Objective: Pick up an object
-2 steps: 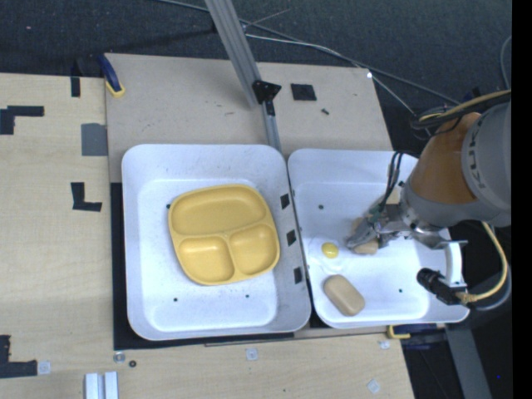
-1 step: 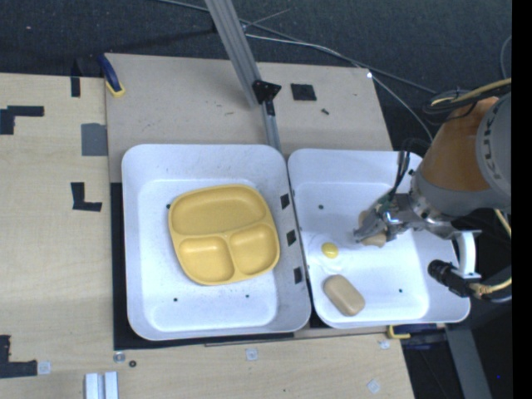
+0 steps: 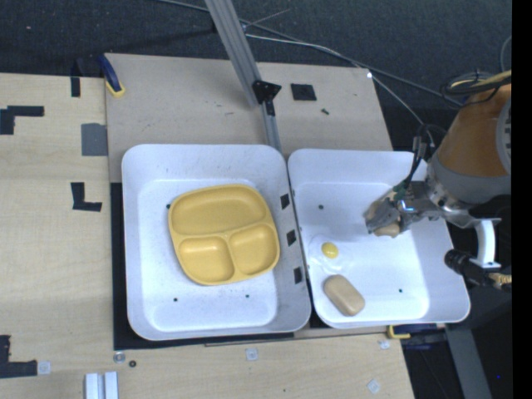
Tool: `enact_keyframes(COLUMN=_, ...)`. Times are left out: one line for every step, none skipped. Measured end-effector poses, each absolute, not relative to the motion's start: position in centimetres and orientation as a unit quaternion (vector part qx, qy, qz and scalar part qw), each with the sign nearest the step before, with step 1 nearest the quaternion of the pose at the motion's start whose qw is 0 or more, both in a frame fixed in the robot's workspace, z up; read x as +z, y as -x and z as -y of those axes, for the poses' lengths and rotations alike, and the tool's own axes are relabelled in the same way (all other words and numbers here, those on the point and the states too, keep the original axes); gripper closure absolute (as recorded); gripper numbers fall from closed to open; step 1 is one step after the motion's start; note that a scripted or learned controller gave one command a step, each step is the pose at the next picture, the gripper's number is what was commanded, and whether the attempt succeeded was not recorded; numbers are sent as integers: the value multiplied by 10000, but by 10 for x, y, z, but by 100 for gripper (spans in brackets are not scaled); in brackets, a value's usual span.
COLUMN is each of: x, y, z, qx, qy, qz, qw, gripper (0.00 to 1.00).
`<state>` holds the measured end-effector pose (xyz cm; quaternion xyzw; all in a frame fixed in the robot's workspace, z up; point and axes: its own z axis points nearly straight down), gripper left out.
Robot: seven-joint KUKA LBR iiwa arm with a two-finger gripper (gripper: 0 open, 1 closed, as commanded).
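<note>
Your gripper (image 3: 384, 220) hangs over the right bin (image 3: 432, 306); you cannot tell how its fingers stand. The egg (image 3: 330, 250) lies just left of and below them, the bun (image 3: 343, 295) farther below.

Yellow divided tray (image 3: 223, 243), white bins (image 3: 141, 223), tan bread roll (image 3: 343, 294), small yellow piece (image 3: 330, 249)

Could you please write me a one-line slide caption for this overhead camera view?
The hand hovers low in the right bin near a tan block and yellow ball; a yellow divided tray fills the left bin.
</note>
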<state>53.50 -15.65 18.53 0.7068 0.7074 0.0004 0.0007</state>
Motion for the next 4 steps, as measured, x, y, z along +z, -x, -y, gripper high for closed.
enact_keyframes(x=237, y=-536, z=156, qx=6, qy=-7065, qz=-7077, qw=12, gripper=100)
enact_keyframes(x=243, y=-536, z=106, qx=2, qy=-7050, qz=-7092, qw=-9, gripper=100)
enact_keyframes(x=233, y=-520, z=56, qx=-12, qy=-7062, qz=-7080, qw=-9, gripper=100)
enact_keyframes(x=238, y=-512, z=-2, qx=-7, qy=-7056, qz=-7086, qw=-12, gripper=100)
